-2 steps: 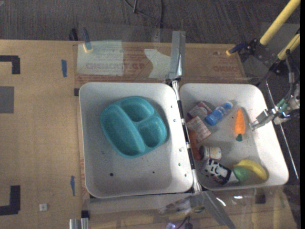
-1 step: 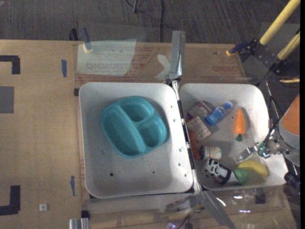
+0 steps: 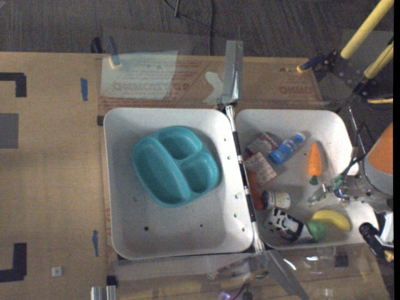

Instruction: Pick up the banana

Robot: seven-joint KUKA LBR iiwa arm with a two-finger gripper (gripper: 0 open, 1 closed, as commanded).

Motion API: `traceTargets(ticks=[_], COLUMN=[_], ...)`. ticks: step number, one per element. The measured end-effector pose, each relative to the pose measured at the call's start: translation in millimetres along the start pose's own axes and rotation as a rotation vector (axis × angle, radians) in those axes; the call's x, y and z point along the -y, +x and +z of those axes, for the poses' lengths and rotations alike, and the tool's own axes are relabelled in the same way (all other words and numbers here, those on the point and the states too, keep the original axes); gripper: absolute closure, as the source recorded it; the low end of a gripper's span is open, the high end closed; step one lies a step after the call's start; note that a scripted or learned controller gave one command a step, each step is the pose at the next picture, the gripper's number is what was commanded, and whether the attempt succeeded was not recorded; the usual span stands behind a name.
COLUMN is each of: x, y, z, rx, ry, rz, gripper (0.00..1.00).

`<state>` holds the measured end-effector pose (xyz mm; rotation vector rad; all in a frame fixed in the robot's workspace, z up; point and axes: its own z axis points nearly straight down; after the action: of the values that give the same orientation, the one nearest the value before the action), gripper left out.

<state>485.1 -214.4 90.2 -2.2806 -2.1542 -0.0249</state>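
Near right bin (image 3: 340, 120) front wall: banana (image 3: 332, 219); pincer (image 3: 322, 192) just above, state unclear.

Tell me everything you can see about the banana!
The banana is yellow, short and gently curved, and looks like smooth plastic. It lies flat in the right bin, near the front right corner. Its left end meets a green thing. The gripper is just above it in the picture, not holding it.
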Motion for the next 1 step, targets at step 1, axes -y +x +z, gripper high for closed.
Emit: traceTargets(ticks=[1], x=[-2.1], y=[4.5], z=[0.3], rx=[0.002], ry=[-0.007], rz=[0.121], gripper=[0.00])
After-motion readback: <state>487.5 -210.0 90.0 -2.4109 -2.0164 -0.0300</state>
